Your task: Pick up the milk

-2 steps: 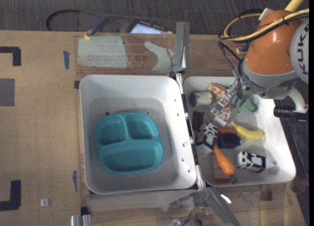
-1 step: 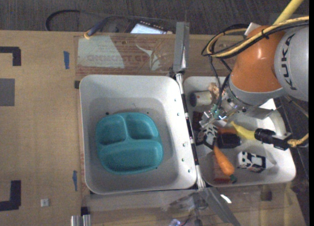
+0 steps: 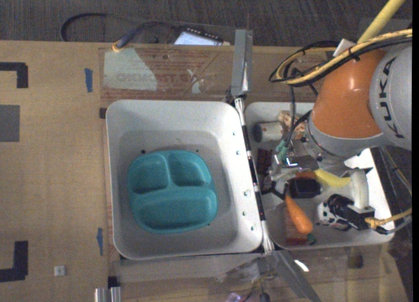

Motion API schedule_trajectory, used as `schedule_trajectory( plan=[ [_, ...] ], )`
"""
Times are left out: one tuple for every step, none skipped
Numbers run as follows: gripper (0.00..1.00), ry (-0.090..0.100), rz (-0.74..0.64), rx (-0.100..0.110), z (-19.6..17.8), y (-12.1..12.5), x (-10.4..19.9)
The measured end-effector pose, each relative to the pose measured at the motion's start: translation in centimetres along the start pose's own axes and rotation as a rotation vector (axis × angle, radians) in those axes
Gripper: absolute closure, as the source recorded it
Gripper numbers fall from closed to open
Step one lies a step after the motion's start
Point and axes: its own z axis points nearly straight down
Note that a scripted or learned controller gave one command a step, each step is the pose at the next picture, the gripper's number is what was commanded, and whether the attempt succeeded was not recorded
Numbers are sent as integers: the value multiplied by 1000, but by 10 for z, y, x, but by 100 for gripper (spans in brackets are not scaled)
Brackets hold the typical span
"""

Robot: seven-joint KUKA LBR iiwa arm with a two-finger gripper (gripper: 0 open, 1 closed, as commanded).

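Right bin (image 3: 386,238), near edge: carrot (image 3: 298,215), orange, lying aslant; black-and-white object (image 3: 340,212) just beside it, kind unclear

Middle: white bottle-like item, judged to be the milk (image 3: 359,188), touching a banana (image 3: 330,178); small black object (image 3: 304,186) near

Gripper (image 3: 291,160): low over the bin's left half, apart from the milk; whether open or closed cannot be told

Far end: pale cylinder (image 3: 265,130)

Left bin (image 3: 118,163): teal divided plate (image 3: 171,189)

Handling note: shift right over the milk, descend clear of the banana, grip across its narrow body, lift straight
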Motion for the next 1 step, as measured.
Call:
schedule_trajectory(
  plan=[
    [100,0,-386,0,2,-19,46]
  ],
)
